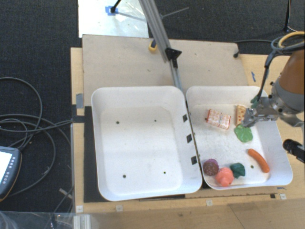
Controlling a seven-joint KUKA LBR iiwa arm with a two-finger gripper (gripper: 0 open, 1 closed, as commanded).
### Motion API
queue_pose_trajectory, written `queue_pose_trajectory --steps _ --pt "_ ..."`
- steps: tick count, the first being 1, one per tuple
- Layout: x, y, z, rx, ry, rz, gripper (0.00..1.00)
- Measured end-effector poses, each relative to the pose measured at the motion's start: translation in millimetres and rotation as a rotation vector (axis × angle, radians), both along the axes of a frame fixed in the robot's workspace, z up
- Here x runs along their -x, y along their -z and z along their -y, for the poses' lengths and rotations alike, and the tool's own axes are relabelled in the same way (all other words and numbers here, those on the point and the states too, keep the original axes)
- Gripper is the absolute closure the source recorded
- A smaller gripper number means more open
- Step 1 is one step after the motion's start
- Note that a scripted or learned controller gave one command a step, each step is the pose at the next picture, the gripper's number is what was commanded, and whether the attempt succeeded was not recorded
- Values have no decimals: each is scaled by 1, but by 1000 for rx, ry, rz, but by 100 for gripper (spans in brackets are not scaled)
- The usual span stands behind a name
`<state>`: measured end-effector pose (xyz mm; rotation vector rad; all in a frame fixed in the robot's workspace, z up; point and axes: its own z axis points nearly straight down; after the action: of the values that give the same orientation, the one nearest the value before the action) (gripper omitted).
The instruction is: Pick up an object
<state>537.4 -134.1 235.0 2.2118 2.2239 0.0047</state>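
arm (290, 87) reaches in from right, wrist bent down over right bin (281, 175) | gripper (249, 120) low, just above green object (243, 134) in bin's upper right | finger state: cannot tell

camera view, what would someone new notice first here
The right bin catches the eye, with bright toy foods scattered in it: an orange sausage near its right wall, a pink piece with a dark purple one and a teal one along the front. The grey arm's gripper sits low over a green leafy piece. The left bin lies beside it.
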Motion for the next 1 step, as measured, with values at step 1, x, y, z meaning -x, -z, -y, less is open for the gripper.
queue_pose_trajectory --steps 1 --pt "-5 -10 -56 -4 -6 -2 100"
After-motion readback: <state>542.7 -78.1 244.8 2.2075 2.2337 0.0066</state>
